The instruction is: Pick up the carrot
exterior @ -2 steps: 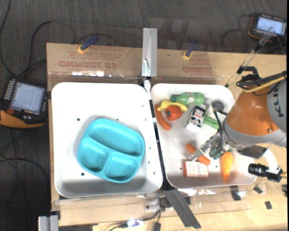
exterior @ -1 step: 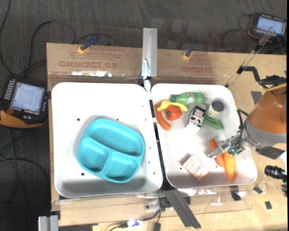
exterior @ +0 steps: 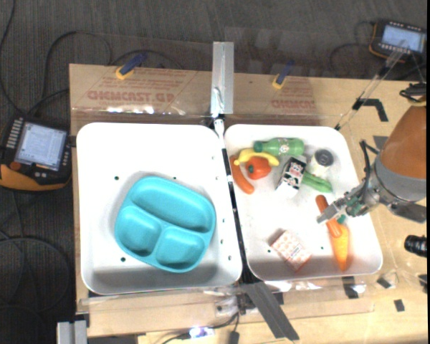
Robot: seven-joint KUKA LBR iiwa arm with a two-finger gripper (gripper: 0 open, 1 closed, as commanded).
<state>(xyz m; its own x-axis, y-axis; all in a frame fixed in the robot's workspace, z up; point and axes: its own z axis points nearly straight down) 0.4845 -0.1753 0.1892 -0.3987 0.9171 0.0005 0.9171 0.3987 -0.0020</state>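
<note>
The carrot [exterior: 340, 245] is orange and lies lengthwise near the right bin's front right corner, its thicker top end pointing toward the back. My gripper [exterior: 343, 210] hangs just over that top end, reaching in from the right below the grey wrist and orange band. I cannot tell whether it touches the carrot. A short orange-red piece [exterior: 321, 203] lies just left of the gripper.
The right bin [exterior: 308, 271] also holds a green bottle [exterior: 279, 147], a banana [exterior: 245, 158], a red pepper [exterior: 257, 168], a black-and-white cube [exterior: 294, 173], a white round piece [exterior: 322, 158], a green piece [exterior: 317, 183] and a small box [exterior: 289, 248]. A teal divided plate [exterior: 166, 222] lies in the left bin [exterior: 100, 156].
</note>
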